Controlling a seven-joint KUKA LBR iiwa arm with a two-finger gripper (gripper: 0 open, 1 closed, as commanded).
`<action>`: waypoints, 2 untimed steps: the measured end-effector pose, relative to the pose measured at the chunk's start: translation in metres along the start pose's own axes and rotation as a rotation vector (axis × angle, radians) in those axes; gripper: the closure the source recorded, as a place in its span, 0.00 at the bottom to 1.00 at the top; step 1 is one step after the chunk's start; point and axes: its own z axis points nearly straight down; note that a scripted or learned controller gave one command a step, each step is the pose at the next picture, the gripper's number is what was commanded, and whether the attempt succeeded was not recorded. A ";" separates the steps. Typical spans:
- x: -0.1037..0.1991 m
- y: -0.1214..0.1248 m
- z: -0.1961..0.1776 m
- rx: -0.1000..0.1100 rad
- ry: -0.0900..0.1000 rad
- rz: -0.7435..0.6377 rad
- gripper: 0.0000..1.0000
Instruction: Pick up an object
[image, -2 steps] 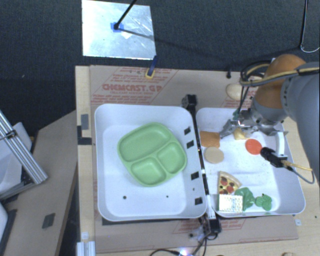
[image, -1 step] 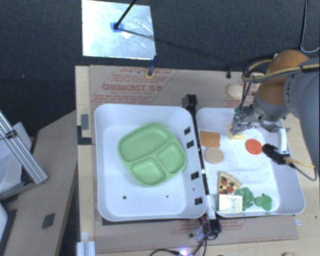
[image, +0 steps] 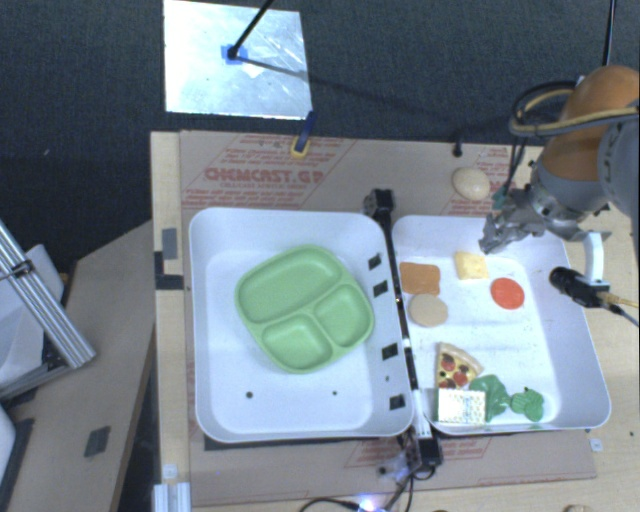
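**Arm poised over the right bin's far edge**

Where the tabletop (image: 130, 300) shows at the left, it is pale wood, and a brown cardboard sheet (image: 270, 165) with red print lies under two shallow white bins. Behind them hangs dark fabric with a shiny silver panel (image: 235, 60) on it; a metal frame (image: 35, 300) leans in at the left edge.

The left bin (image: 215, 390) carries a green divided plate (image: 303, 308). The right bin (image: 575, 380) holds toy foods: a yellow cheese wedge (image: 471, 265), a brown toast slice (image: 420, 278), a tan round cookie (image: 429, 311), a red tomato slice (image: 508, 293), a pizza slice (image: 456, 365), a pale square cracker (image: 461, 406) and green leafy pieces (image: 508, 396). A cream egg-like ball (image: 471, 183) lies on the cardboard just beyond that bin.

The gripper (image: 496, 240) hangs at the right bin's far rim, pointing down. Whether the fingers are spread or pressed together cannot be told from this angle, and nothing is seen between them. The cheese wedge lies just beside and nearer the camera than the tips, the closest piece; the tomato slice is near.
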 end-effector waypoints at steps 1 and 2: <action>0.006 0.009 -0.062 -0.002 0.000 -0.004 1.00; 0.006 0.010 -0.062 0.004 0.001 -0.004 1.00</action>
